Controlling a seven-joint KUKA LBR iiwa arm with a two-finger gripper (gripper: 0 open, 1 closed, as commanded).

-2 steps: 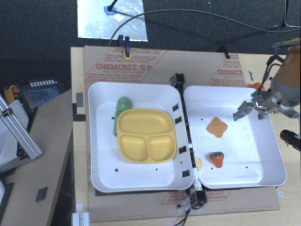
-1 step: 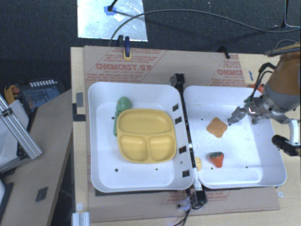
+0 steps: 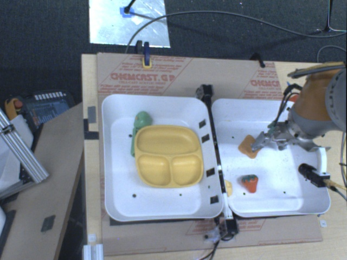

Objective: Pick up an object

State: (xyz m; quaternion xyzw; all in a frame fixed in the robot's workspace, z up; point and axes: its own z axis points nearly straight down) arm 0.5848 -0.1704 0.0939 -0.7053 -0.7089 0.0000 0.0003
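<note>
You can see the end effector (image 3: 264, 141) low in the right bin (image 3: 303, 205), right of centre frame, prongs apart and just touching the orange block (image 3: 248, 146), so nothing is lifted yet and the grasp remains.

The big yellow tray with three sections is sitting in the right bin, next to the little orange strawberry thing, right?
Not quite. The yellow tray sits in the left bin, with a green object tucked partly under its far-left edge. The small orange-red toy is in the right bin, as the camera view shows, along with an orange block by the arm's pincer.
</note>
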